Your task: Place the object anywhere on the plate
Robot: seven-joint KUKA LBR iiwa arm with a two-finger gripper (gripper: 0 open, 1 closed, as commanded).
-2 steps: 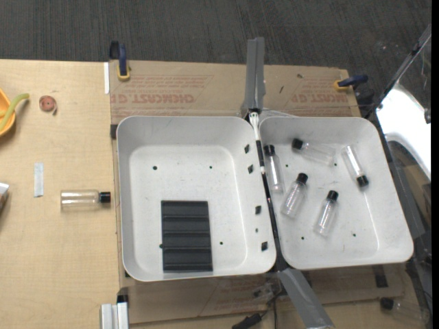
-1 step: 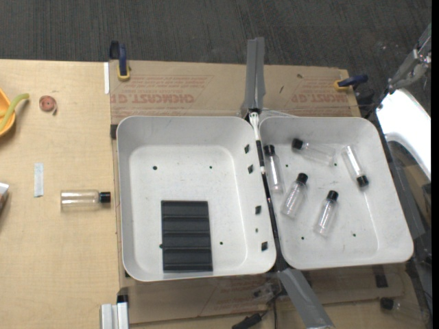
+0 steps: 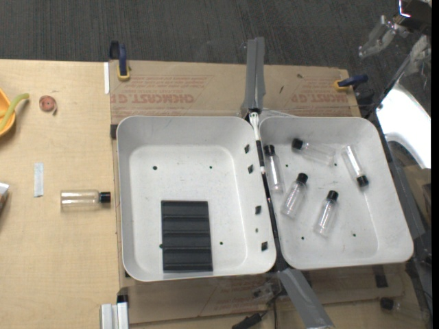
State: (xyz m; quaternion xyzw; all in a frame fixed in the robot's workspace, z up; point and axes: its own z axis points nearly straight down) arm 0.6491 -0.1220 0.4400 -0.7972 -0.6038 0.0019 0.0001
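Note:
A black ridged plate [image 3: 185,236] lies flat in the left bin [image 3: 137,184], near its front wall. Several clear vials with black caps lie scattered in the right bin [image 3: 391,204]: one along the left wall [image 3: 272,168], one at the back [image 3: 312,151], one at the right [image 3: 355,166], and two near the middle [image 3: 295,195] [image 3: 325,211]. What looks like my gripper [image 3: 387,36] hangs at the top right corner, high and behind the right bin, far from every vial and from the plate. It is small and blurred there.
On the wooden bench left of the bins lies another clear vial [image 3: 84,198]. A yellow object [image 3: 5,112], a small red disc [image 3: 46,103] and a white strip [image 3: 38,180] lie further left. Clamps [image 3: 120,60] [image 3: 350,82] hold the cardboard behind the bins.

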